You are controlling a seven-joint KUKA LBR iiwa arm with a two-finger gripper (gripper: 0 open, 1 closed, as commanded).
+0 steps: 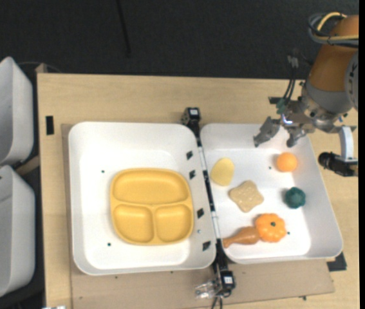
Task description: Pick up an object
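Tan wooden bench (53, 192) front edge nearest. Left white bin (85, 237): yellow compartment tray (151, 205). Right white bin (317, 234): small orange ball (286, 162) near back rim, bare floor around. Gripper (281, 131) above, fingers spread wide, holding nothing.

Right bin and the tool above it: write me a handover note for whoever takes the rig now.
Tool: open, holding nothing, hanging over the back edge of the right white bin, close to the small orange ball.
Also in that bin: pale yellow oval piece, tan square cracker-like piece, dark green round lump, orange pumpkin-shaped toy, and a brown-orange elongated piece touching the pumpkin's left side.
Left white bin: yellow three-compartment plastic tray.
Done: nothing picked yet.
Left: lower onto one object, close, lift. The orange ball looks nearest.
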